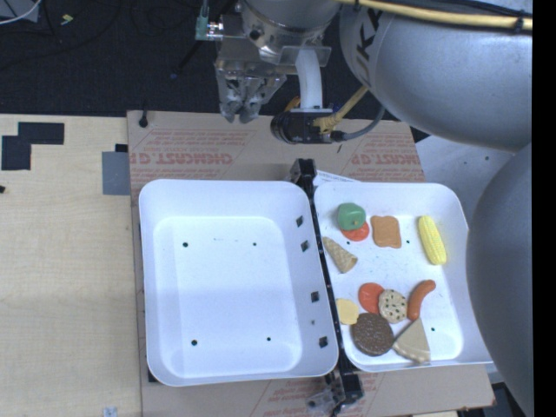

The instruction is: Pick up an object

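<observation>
1. We see the gripper (242, 102) high at the back of the bench, above the brown cardboard sheet (217, 150) and beyond the far rim of the left bin (165, 233).
2. Its fingers hang down close together with nothing between them; we cannot tell whether they are fully closed or slightly parted.
3. The objects all lie in the right bin (452, 207), well apart from the gripper, nearer the camera and to its right.
4. At the far end of that bin we find a green and red piece (352, 219), an orange slab (386, 231) just beside it, and a yellow corn cob (432, 239) near the right wall.
5. A tan wedge (339, 255) lies close to the divider between the bins.
6. Toward the near end we see a cluster: a red disc (371, 296), a speckled cookie (393, 305) touching it, a red sausage (420, 298), a small yellow piece (347, 311), a dark brown round (373, 334), and a pale wedge (413, 344) touching the brown round.
7. The grey arm (434, 50) reaches in across the top right.
</observation>
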Robot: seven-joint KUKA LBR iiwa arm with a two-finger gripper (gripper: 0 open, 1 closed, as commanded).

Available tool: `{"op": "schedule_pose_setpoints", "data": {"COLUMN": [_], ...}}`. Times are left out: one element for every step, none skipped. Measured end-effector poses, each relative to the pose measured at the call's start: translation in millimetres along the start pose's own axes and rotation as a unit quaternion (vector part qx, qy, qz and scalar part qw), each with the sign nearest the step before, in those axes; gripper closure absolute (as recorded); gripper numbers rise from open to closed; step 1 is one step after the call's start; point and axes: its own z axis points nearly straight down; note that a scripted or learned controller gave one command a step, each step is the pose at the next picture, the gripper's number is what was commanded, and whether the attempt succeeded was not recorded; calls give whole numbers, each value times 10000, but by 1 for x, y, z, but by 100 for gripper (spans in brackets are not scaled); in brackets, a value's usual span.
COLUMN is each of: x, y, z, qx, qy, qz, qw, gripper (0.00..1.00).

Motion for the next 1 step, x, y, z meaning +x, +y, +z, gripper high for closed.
{"op": "schedule_pose_setpoints", "data": {"x": [-20], "y": [0], "z": [-30], "qx": [-30], "qy": [13], "qz": [48], "qw": [10000], "gripper": [100]}}
